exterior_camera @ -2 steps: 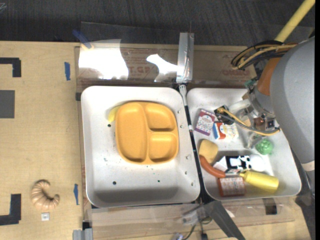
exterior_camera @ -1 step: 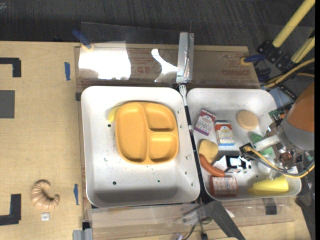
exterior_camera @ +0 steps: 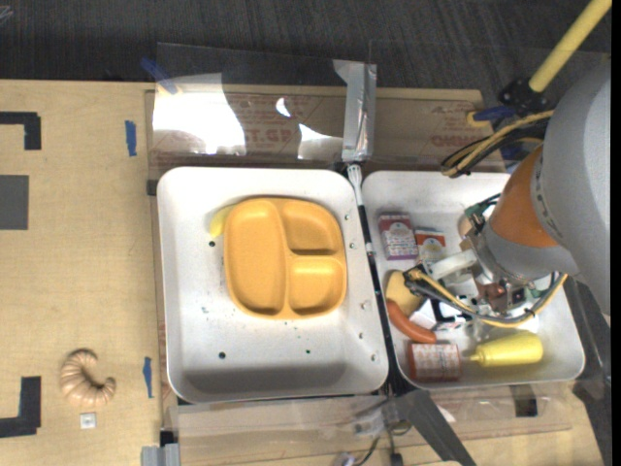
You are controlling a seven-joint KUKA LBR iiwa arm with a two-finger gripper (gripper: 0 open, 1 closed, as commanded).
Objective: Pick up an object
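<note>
From above, a tan counter (exterior_camera: pixel 78 221) carries two white bins side by side, with dark carpet (exterior_camera: pixel 291 17) beyond it. Black tape marks and blue tape bits dot the counter, and a beige curled toy (exterior_camera: pixel 87 377) lies at its near left. A shiny plastic sheet (exterior_camera: pixel 243 115) lies behind the left bin (exterior_camera: pixel 184 348), which holds an orange divided plate (exterior_camera: pixel 284 255). The right bin (exterior_camera: pixel 568 357) holds a small red-and-white packet (exterior_camera: pixel 398 236), an orange carrot (exterior_camera: pixel 408 320), a red-labelled can (exterior_camera: pixel 435 360) and a yellow bottle (exterior_camera: pixel 506 349). Their labels are too small to read. The arm (exterior_camera: pixel 558 202) hangs over this bin; its hand (exterior_camera: pixel 464 297) sits low among these things, perhaps touching them, and whether it is apart or together I cannot tell.
</note>
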